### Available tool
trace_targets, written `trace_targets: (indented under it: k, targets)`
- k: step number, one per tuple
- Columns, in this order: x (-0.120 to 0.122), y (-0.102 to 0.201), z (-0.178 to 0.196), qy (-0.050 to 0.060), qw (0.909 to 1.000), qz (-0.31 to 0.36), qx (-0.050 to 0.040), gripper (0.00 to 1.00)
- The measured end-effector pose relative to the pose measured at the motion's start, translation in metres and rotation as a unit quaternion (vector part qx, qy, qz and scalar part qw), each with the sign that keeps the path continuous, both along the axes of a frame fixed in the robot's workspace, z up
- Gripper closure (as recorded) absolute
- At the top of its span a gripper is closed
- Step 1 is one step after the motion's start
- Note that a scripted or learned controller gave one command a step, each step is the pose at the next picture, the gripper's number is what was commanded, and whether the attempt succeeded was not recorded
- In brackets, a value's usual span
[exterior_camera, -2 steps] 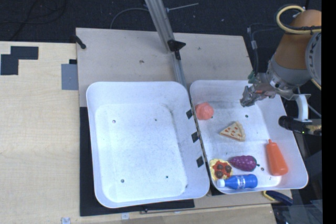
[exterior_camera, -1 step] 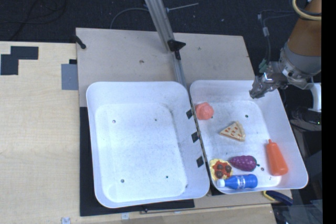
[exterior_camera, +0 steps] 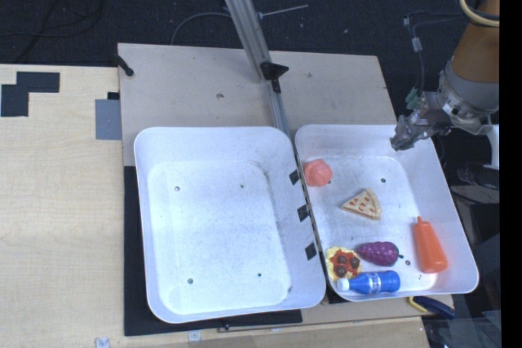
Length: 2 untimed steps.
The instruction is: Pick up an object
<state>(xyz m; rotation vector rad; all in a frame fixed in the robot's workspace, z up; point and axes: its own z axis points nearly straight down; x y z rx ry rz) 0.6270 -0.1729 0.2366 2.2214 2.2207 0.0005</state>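
two shallow white plastic bins sit side by side on the pale wooden surface, their inner rims touching. the left bin is the larger looking of the pair and lies toward the surface's middle. the right bin reaches toward the surface's right edge and carries six small toys. a grey metal rail rises at a slant from the far side of the seam between the bins.

the grey arm with its orange band leans in over the far right corner of the right bin, and its dark pincer hangs above that bin's far rim, apart from every toy; whether the pincer's tips are spread or closed cannot be told from this angle.

inside the right bin, an orange plastic bottle-shaped toy lies along the right wall. a blue and white toy bottle lies on its side along the near edge. a purple bunch of toy grapes sits just beyond it, beside a yellow round toy with red spots near the near left corner. a tan toy pizza wedge lies near the bin's middle. a pink-red round ball-like toy rests against the left wall, toward the far side.
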Motion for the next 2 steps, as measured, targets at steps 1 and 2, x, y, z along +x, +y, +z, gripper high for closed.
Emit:
trace_targets:
  k: [1, 2]
  targets:
    - [-0.003, 0.059, 0.006, 0.0, 1.0, 0.002, 0.0007, 1.0]
    - [-0.011, 0.113, 0.014, 0.0, 1.0, 0.002, 0.0007, 1.0]
